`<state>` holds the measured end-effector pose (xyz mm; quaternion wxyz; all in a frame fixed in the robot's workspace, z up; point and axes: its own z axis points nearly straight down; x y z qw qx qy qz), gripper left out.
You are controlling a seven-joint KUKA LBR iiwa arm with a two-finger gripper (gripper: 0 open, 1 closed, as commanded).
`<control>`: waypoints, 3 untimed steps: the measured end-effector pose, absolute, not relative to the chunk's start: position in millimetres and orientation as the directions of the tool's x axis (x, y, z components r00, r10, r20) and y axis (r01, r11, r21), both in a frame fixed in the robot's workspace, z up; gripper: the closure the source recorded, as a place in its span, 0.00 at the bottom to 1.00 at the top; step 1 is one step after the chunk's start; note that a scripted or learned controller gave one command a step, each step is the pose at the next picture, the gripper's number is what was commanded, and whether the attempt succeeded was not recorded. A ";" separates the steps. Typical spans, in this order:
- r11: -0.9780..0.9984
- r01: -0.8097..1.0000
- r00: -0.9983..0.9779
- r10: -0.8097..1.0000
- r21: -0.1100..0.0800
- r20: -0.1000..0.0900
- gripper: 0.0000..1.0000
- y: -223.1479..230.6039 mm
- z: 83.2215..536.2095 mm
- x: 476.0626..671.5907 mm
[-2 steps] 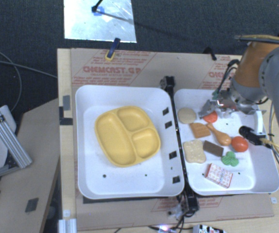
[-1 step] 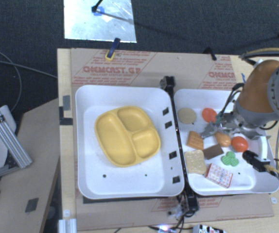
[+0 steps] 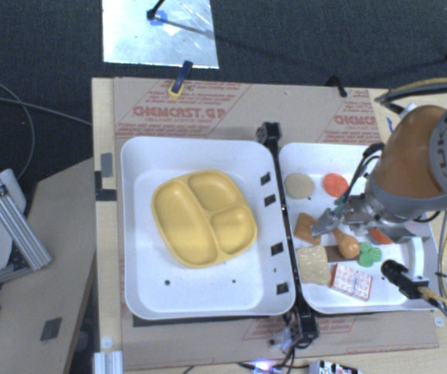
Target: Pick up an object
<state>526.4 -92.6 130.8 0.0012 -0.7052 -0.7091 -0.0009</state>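
My gripper hangs low over the middle of the right bin, with the arm reaching in from the right. Its tip is right beside a brown block and just above an orange-brown oval piece. Nothing can be seen held in it. Close around it lie a beige disc, an orange-red disc, a green piece, a pale cracker-like square and a red-and-white patterned card. A small red piece is partly hidden under the wrist.
The left bin holds a yellow divided plate. A black divider with clips runs between the two bins. Cardboard lies under both bins.
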 end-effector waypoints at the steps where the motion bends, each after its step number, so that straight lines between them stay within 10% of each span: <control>1: -0.002 1.000 0.002 1.000 0.009 0.002 0.00 -127.8 86.5 488.7; 2: 0.004 1.000 -0.004 1.000 0.005 -0.003 0.00 -119.4 87.5 510.5; 3: 0.002 1.000 -0.002 1.000 0.012 -0.004 1.00 -120.0 99.5 512.2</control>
